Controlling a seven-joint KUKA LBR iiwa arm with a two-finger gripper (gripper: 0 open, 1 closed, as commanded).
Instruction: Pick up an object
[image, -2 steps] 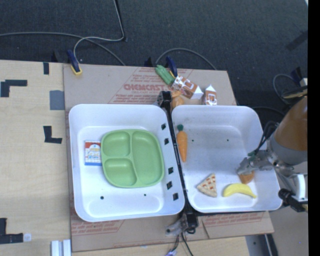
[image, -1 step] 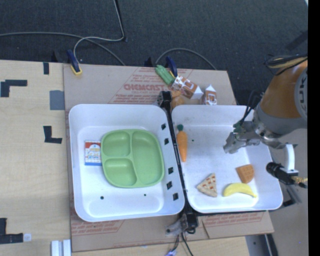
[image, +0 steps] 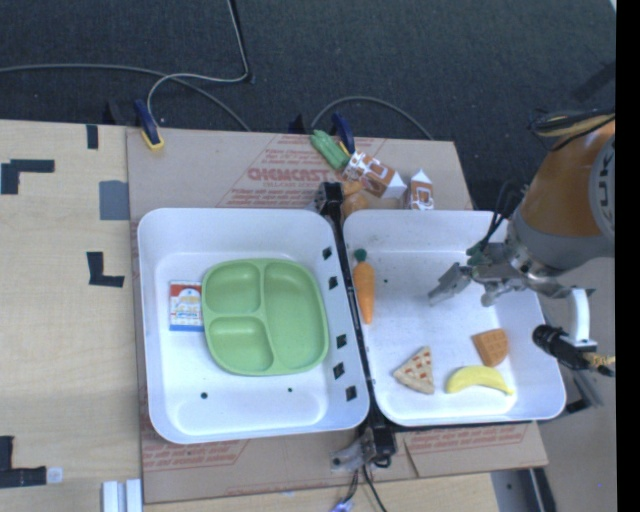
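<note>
While the gripper (image: 462, 283) hovers over the right bin (image: 420, 240) with fingers spread and nothing between them, carrot (image: 365, 290) lying at its nine o'clock against the bin's left wall, long axis twelve to six, green top toward twelve.

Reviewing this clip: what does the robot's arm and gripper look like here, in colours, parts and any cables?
The arm has a broad orange band above a grey wrist section. Below it sits the grey metal two-finger gripper, with slim dark-tipped fingers. A white curved bracket and a black cylindrical fitting hang off the wrist. A thin dark cable loops beside the wrist.
</note>
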